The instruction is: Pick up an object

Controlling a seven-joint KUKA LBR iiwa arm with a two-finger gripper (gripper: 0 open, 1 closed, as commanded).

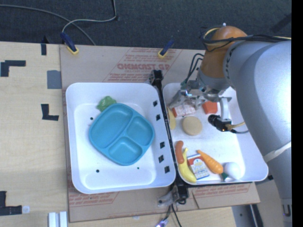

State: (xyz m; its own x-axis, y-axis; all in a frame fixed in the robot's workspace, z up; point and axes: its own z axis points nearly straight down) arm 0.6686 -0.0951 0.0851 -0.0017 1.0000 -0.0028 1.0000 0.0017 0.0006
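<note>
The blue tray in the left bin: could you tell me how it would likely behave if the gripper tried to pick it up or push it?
The blue tray looks like moulded plastic, so probably stiff and light. It is wide and lies flat, so two fingers would likely need its rim; a grip from above may slip off. Pushed, it would probably slide across the smooth left bin floor rather than tip, perhaps nudging the green thing at its upper edge.

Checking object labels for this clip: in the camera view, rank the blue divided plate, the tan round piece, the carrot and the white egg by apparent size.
1. Blue divided plate
2. Carrot and tan round piece: too alike to rank
3. White egg
</note>
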